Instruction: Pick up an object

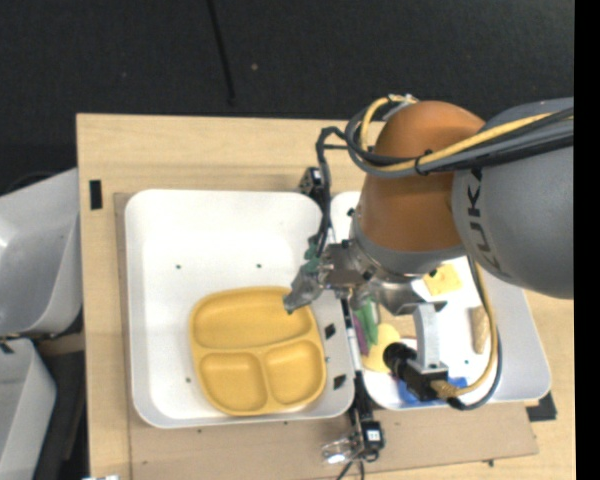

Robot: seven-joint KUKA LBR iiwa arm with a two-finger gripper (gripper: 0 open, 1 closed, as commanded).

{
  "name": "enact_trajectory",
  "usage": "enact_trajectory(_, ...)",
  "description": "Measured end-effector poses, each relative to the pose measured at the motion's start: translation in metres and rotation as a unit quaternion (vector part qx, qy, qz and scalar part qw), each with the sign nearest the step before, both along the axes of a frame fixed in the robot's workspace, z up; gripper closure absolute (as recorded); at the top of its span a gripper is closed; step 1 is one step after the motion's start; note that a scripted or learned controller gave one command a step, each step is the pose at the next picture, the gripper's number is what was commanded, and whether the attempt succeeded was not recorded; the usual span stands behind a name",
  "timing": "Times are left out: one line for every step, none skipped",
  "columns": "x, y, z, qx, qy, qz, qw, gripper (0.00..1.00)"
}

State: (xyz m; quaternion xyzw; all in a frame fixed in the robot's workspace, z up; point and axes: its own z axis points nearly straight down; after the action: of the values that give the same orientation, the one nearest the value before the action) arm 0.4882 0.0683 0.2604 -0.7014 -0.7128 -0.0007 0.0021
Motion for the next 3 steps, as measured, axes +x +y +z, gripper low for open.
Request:
enact_trajectory(0.003,-0.01,0.011,-0.0021,-0.001,-0.009,1.0,1.0)
enact_trajectory(0.003,0.012,0.161,0.0001,-0.01,-0.005,0.9999,1.0)
enact_trajectory(0.0,-0.1,-0.026,-0.0036,0.005,-0.013,0.9999,1.0)
